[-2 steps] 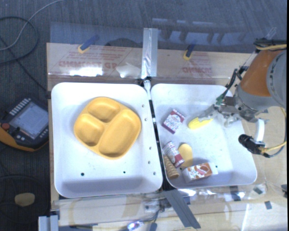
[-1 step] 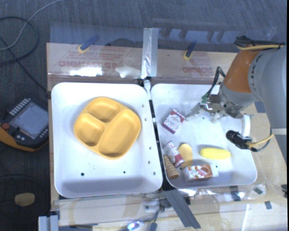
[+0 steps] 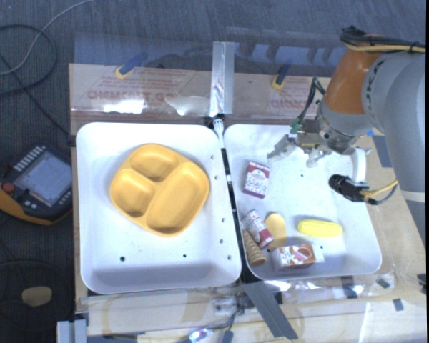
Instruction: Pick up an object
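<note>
Nearest the camera, the red-and-white carton, yellow block and small can lie untouched in the right bin. Farther back, the red packet. Beyond it my gripper hangs spread and empty. Nothing picked; grasp outstanding.

Robot lab: teach pendant, floor cables, bench bins.

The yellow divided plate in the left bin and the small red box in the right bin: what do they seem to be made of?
The yellow divided plate looks like moulded plastic, smooth with a soft sheen. The small red box seems to be printed cardboard, judging by its flat faces and label.
</note>
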`<state>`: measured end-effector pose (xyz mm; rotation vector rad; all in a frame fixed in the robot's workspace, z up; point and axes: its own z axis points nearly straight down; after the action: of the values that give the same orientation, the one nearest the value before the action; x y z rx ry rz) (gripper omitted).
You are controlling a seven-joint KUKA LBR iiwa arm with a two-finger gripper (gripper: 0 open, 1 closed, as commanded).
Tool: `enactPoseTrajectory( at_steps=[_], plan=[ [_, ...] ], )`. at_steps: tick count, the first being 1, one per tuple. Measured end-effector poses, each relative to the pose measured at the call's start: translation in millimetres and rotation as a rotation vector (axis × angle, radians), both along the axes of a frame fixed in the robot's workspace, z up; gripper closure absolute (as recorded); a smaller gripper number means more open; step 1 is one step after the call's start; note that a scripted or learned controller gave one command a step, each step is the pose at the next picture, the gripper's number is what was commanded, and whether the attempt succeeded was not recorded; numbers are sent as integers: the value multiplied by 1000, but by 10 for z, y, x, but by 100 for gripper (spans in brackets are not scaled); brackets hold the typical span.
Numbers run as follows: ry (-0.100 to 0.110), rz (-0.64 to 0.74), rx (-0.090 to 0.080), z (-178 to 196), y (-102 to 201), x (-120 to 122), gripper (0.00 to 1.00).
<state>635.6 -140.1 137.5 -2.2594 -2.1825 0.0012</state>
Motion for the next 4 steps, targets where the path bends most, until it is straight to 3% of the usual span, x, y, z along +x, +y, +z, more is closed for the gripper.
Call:
enactPoseTrajectory(
  at_steps=[1, 2, 3, 4],
  plan=[
    [-27, 56, -8, -403, 376, -342, 0],
    [-21, 67, -2, -413, 437, -149, 0],
    [-23, 92, -2, -395, 339, 399, 0],
    [-19, 245, -5, -352, 21, -345, 0]
  ],
)
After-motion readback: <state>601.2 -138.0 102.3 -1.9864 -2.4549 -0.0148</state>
